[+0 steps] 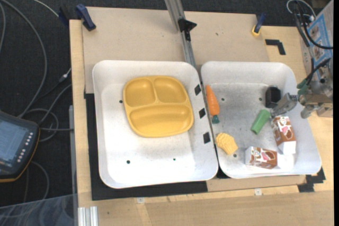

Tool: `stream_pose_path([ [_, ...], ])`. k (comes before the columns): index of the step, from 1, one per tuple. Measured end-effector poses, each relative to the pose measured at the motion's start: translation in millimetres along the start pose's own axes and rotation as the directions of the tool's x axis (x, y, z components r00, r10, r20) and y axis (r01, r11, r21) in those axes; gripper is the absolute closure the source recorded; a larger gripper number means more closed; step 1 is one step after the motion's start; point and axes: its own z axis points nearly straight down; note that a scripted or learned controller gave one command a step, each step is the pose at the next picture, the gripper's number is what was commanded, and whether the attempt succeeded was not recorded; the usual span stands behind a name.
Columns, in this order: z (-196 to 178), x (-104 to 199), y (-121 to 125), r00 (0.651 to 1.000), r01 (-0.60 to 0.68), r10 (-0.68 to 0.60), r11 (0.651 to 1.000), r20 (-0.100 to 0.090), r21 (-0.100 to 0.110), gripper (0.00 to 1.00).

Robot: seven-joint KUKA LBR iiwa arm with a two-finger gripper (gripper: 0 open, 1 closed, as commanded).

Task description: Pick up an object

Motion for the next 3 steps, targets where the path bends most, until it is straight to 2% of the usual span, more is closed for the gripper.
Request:
stream_pose_path([
  [1, 0, 0, 0, 1.0, 0.0, 0.0, 1.0, 0.001, -0.001, 0.0],
  [2, 62, 0, 5, 1.0, -0.001, 0.001, 1.0, -0.001, 0.007, 0.0],
  [3, 107, 7, 4, 1.0, -0.001, 0.001, 1.0, -0.002, 0.006, 0.0],
])
